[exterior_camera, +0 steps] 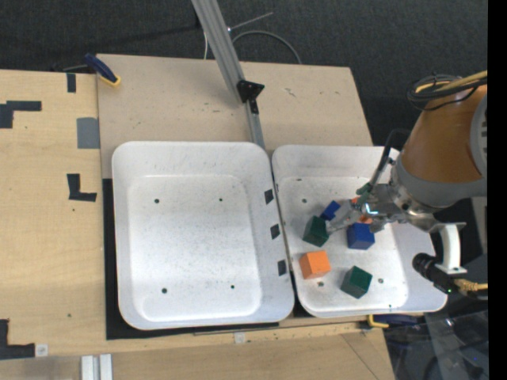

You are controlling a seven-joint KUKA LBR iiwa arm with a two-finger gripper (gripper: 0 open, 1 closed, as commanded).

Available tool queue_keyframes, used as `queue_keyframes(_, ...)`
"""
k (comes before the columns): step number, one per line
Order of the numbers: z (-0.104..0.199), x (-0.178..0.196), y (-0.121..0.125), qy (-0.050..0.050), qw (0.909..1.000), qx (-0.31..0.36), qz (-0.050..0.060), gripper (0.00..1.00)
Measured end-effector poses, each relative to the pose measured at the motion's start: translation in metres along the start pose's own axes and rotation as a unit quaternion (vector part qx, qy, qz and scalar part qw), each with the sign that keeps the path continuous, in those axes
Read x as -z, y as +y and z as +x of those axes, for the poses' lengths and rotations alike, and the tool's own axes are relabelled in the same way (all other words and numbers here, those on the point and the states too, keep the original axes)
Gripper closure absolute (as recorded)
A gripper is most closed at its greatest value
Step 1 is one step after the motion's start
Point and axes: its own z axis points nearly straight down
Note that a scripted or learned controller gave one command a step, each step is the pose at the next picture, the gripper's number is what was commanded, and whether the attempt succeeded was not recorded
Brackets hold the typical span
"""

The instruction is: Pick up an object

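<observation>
plywood bench [198, 101], two white bins [190, 172], dark carpet floor [356, 14]

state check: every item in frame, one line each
hand: low in the right bin among the blue blocks, grip unclear
blue cube: resting on the bin floor, just under the hand
small blue block: tilted, beside the hand
dark green cube: on the floor, near the bin's left wall
orange cube: on the floor, apart from the others
green cube: on the floor, tilted, alone
right bin: holds all five blocks
left bin: flat on the bench
</observation>
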Motion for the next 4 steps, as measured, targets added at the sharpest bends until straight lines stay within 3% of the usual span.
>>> queue_keyframes(1, 0.000, 0.002, 0.001, 0.000, 1.0000, 0.001, -0.003, 0.00)
queue_keyframes(3, -0.005, -0.105, 0.004, 0.000, 1.0000, -0.001, 0.000, 0.00)
queue_keyframes(4, -0.004, -0.131, 0.003, 0.000, 1.0000, 0.000, -0.002, 0.00)
